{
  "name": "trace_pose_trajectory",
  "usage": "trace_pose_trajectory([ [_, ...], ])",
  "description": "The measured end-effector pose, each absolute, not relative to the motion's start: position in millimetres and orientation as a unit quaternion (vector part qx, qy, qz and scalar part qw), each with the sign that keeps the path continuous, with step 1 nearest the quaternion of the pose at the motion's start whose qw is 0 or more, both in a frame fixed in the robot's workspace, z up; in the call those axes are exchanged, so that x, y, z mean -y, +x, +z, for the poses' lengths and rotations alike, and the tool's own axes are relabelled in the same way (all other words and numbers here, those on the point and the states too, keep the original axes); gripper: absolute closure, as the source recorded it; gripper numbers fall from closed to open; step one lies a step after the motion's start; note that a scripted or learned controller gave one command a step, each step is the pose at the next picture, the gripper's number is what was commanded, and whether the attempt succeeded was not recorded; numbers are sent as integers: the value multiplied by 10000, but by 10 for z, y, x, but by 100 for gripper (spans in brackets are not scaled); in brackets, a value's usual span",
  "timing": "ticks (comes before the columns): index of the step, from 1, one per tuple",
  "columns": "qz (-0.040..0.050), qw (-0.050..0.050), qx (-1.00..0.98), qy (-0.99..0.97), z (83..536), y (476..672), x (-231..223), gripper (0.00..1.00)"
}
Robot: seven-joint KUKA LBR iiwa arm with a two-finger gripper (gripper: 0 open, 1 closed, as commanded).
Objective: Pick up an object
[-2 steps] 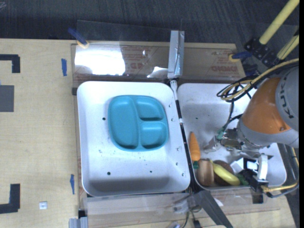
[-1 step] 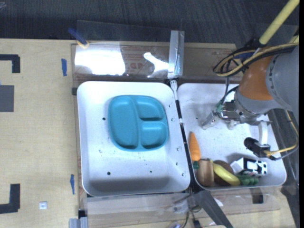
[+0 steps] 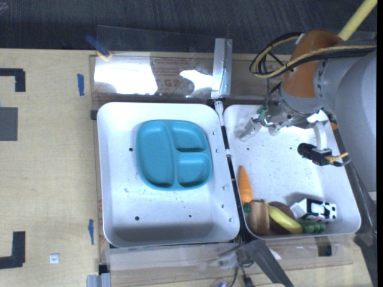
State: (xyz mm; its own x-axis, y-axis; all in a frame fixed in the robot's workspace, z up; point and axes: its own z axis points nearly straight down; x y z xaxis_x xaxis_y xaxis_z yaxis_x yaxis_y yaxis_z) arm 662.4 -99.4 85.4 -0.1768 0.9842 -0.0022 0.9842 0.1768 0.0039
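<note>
Pale wooden bench with two shallow white bins: from my station I find the metal two-finger gripper (image 3: 258, 123) poised low at the right bin's (image 3: 281, 160) far end, jaws parted and holding nothing, while the orange carrot (image 3: 245, 185) and yellow banana (image 3: 283, 218) lie unlifted along its near edge, so the pick remains wholly outstanding.

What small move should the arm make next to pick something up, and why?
Probably carry the gripper toward the near end of the right bin and lower over the carrot. The gripper sits at the bin's far end above bare floor, while the carrot, banana and other toys are bunched along the near wall. The carrot lies a little apart from that cluster, so it looks easiest to reach.
</note>
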Motion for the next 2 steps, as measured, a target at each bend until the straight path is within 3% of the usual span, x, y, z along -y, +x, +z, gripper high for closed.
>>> trace_pose_trajectory([
  [1,26,37,-7789,6272,1881,6700,642,0],
  [2,-7,-9,-8883,4592,1825,6672,898,0],
])
